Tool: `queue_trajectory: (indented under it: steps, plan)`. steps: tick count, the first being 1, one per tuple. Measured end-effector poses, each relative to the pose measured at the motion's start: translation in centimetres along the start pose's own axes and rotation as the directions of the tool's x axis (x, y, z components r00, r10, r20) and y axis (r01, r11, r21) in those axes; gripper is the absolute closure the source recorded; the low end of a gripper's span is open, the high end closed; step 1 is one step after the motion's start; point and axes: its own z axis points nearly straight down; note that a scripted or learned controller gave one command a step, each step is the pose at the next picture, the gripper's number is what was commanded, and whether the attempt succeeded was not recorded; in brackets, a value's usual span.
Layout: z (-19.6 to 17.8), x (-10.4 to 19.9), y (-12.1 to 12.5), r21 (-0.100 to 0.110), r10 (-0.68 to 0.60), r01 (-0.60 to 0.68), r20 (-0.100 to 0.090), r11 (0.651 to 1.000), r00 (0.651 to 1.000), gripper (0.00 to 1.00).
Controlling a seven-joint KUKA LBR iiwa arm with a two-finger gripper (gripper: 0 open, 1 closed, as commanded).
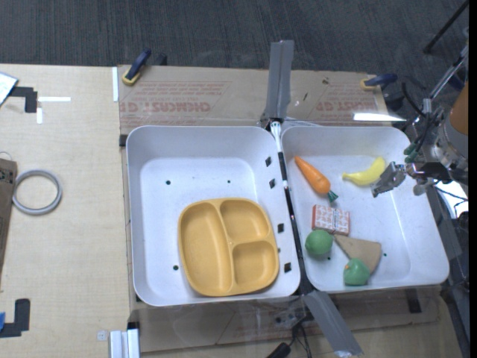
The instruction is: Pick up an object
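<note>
Jaws (406,177) hang apart over rt bin (417,274), near its right wall, nothing between them; banana (364,174) lies just left of them. Same bin also has carrot (313,176), red-white packet (331,219), green ball (319,243), tan wedge (361,248) w/ 2nd green ball (356,273). Left bin (149,200) holds yellow divided plate (227,246).

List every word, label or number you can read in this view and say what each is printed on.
Red lettering on the cardboard sheet behind the bins: upside down and blurred, not reliably readable.
Red-and-white packet in the right bin: print too small to read.
Nothing else carries legible text.
</note>
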Motion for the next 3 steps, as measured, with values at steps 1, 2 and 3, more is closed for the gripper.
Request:
queue_trajectory:
  steps: [1, 2, 3]
  plan:
    - [5.7, 2.8, 3.1, 0.001, 0.158, -0.158, 0.000, 0.988, 0.988, 0.00]
    - [15.5, 5.3, 5.6, -0.004, 0.033, -0.033, 0.001, 0.999, 0.999, 0.00]
    - [14.9, 5.0, 5.5, 0.002, 0.038, -0.038, 0.001, 0.999, 0.999, 1.00]
